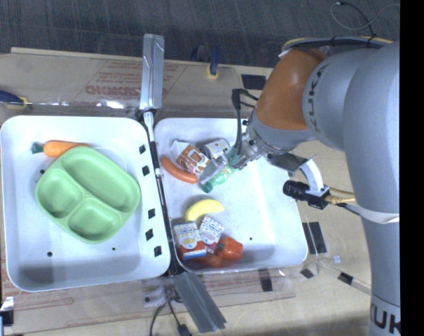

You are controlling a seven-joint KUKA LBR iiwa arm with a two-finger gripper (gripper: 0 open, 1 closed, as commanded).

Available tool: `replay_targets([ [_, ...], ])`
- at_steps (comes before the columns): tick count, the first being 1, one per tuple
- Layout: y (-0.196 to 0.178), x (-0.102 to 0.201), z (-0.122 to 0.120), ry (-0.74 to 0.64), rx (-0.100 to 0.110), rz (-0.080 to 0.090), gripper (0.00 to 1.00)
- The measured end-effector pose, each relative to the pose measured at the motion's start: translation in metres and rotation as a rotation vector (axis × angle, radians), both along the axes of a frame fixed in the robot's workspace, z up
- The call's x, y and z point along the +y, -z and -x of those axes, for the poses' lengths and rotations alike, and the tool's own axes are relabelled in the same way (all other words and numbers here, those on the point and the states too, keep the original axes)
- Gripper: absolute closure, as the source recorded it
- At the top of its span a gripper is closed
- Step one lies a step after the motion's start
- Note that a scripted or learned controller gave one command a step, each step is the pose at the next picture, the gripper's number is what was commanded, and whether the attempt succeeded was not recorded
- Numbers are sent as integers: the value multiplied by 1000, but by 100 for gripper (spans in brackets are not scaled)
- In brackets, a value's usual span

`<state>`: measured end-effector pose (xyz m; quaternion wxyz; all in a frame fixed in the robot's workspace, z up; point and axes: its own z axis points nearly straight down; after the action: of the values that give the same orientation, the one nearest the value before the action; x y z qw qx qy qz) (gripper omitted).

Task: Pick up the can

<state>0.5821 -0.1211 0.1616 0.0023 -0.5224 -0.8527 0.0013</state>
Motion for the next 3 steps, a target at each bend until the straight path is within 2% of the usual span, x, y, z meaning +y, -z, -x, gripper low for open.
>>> replay_targets([
  [1,-1,0,0,0,-1,0,0],
  [2,-21,-78,-22,13,-6,1,0],
  [3,-13,-18,-49,-207,-8,0,0],
])
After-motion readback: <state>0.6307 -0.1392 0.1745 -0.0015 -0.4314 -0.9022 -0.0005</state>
